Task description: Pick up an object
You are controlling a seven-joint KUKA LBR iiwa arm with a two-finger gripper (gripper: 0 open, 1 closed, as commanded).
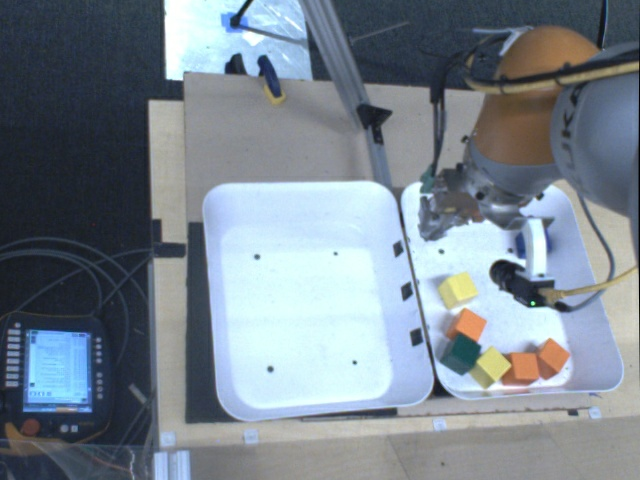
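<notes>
Desk (290,133) fills the frame centre w/ two shallow white bins side by side: left bin (225,268) is mid-frame, right bin (600,353) at centre-right. Arm (600,118) comes in from upper right, grey w/ an orange band (525,88) above the wrist, reaching down over the upper part of the right bin. Gripper (440,218) sits at that bin's upper left corner, just beside the wall between the two bins; can't tell from this angle how it's set, and nothing visible is held in it. Blocks all lie in the right bin, lower half, well apart from the gripper: yellow block (459,290) alone near the bin's middle, then an orange block (467,325) below it, touching or nearly touching a dark green block (462,353). Along the bin's bottom edge, a second yellow block (492,366), next orange block (522,368) and a third orange block (553,357) in a tight row, lower right. Black cylindrical part (515,280) w/ a cable hangs off the arm over the bin's centre-right. Handheld control pad (55,373) w/ lit screen lies at lower left of frame, off the desk, cables looping round it.
</notes>
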